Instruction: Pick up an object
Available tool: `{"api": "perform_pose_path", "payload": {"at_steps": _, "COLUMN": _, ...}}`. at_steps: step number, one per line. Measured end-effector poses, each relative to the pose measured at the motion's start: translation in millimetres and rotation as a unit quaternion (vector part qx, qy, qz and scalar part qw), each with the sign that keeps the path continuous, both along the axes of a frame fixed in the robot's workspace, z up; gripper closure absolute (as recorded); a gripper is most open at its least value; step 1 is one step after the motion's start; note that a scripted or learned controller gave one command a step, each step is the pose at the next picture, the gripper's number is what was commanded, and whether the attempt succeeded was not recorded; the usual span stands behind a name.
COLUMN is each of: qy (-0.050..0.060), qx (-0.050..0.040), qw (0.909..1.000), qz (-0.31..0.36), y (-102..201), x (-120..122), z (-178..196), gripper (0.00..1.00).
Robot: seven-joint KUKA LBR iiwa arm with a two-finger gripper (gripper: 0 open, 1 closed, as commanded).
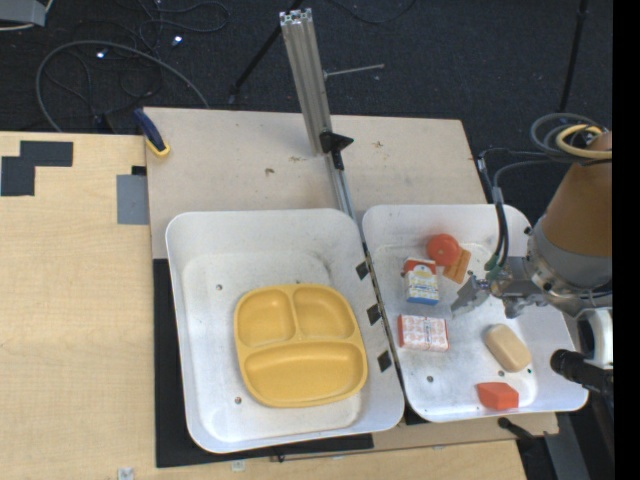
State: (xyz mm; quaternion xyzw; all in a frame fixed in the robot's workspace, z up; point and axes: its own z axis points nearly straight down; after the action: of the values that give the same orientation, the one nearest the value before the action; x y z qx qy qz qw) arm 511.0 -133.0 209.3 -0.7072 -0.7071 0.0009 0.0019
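Observation:
The right white bin (535, 393) holds several small objects. A red round piece (442, 247) and an orange piece (459, 264) lie at the back, beside a small white and blue carton (423, 282). In front of the carton is a red and white packet (423, 333). A tan bread-like block (507, 348) and a red wedge (497, 396) lie nearer the front right. My gripper (480, 291) hangs over the bin's middle, just right of the carton and above the tan block. Nothing shows in its grasp.
The left white bin (200, 268) holds a yellow divided plate (299, 345). A metal post (311, 78) rises behind the two bins. The grey arm with its orange band (580, 213) covers the right bin's far right side. Cables lie on the dark floor behind.

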Motion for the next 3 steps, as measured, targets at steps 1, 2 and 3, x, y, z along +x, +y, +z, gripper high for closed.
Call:
{"api": "perform_pose_path", "payload": {"at_steps": 1, "qy": 0.002, "qx": 0.0004, "qw": 1.0000, "qz": 0.000, "y": 4.2, "x": -4.8, "z": -44.6, "gripper": 0.00}}
{"api": "perform_pose_path", "payload": {"at_steps": 2, "qy": -0.002, "qx": 0.0010, "qw": 1.0000, "qz": -0.001, "y": -0.7, "x": -3.5, "z": -103.0, "gripper": 0.00}}
{"api": "perform_pose_path", "payload": {"at_steps": 3, "qy": -0.005, "qx": 0.0038, "qw": 1.0000, "qz": 0.001, "y": 1.6, "x": 1.3, "z": -113.5, "gripper": 0.00}}
